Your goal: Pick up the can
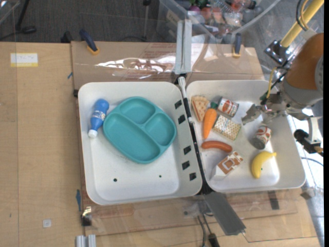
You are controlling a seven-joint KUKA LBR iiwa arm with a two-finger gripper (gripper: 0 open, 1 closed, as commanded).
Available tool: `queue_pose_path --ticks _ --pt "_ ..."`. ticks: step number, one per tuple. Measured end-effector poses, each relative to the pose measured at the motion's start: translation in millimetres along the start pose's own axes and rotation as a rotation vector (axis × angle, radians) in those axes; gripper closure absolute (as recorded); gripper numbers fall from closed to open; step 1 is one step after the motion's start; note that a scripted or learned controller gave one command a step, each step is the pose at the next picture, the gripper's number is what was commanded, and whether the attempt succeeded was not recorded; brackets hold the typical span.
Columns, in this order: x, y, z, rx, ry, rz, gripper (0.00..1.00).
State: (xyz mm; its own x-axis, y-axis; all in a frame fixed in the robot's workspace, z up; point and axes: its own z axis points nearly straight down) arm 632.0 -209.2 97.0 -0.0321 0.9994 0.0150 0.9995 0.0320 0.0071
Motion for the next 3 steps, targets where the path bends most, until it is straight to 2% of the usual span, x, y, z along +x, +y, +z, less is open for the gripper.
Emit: queue_pose_path --ticks 1,2,3 --pt "0.6 -58.2 3.8 -0.008 -0.001 -0.012 0.00" --pt "-7.1 -57.9 -8.8 -0.015 -0.017 -0.006 1.00" --pt "-11.6 16.4 -165.5 0.002 -0.018 0.007 1.00"
